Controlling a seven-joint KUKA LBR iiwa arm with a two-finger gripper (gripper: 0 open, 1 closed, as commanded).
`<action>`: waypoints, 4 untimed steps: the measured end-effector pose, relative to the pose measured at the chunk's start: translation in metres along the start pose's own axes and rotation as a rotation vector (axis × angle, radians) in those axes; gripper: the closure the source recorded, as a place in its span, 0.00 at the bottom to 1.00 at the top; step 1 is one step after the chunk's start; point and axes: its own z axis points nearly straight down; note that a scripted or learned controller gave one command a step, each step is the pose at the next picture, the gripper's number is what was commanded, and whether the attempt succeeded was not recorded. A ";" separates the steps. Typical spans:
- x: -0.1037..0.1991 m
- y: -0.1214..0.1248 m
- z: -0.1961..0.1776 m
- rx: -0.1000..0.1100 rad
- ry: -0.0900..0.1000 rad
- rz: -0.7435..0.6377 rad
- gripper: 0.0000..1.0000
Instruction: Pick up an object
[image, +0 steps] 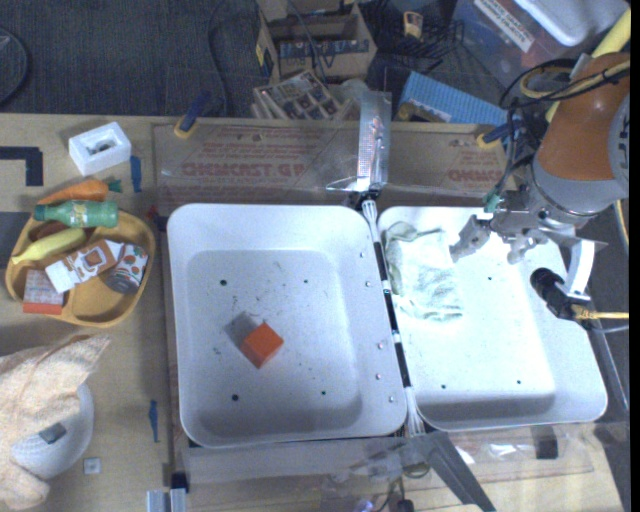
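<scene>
An orange block (264, 344) with a grey face lies in the left bin (200, 240), a little left of its middle. A crumpled white cloth with green marks (424, 282) lies in the right bin (520, 400) against its left wall. My gripper (493, 243) hangs over the back of the right bin, just right of the cloth's upper end. It is open, and nothing sits between its fingers (466, 240).
A yellow bowl (100, 312) of toy food stands left of the bins, with a white box (100, 148) behind it. A beige cloth (45, 385) lies at the front left. A cardboard wall (260, 165) runs along the back.
</scene>
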 end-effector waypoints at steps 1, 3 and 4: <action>0.010 -0.033 0.096 0.000 0.000 0.142 0.00; -0.015 -0.051 0.098 -0.023 0.003 -0.021 1.00; 0.045 -0.031 -0.021 -0.001 -0.001 -0.137 1.00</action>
